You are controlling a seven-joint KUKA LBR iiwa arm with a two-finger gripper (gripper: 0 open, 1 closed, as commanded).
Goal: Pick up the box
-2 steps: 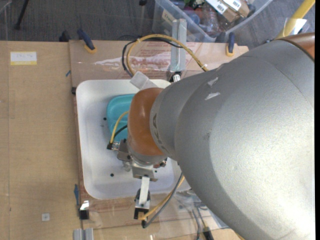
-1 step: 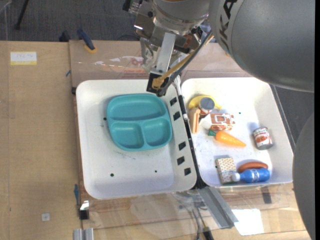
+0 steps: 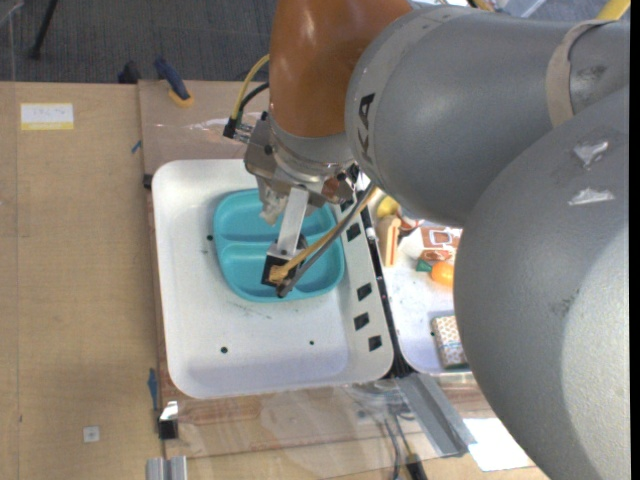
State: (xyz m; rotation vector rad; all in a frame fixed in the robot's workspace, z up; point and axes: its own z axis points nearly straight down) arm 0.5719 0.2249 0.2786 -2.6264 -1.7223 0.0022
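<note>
Just one teal dish [image 3: 245, 253], one pincer [image 3: 278, 273].

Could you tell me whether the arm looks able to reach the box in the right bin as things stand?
Probably yes, though not from here: the tool hangs over the teal dish in the left bin, while the box lies in the right bin with nothing visibly on top.

The teal dish [image 3: 240, 253] crowds the left bin's [image 3: 190, 298] middle; its near floor lies open.
</note>
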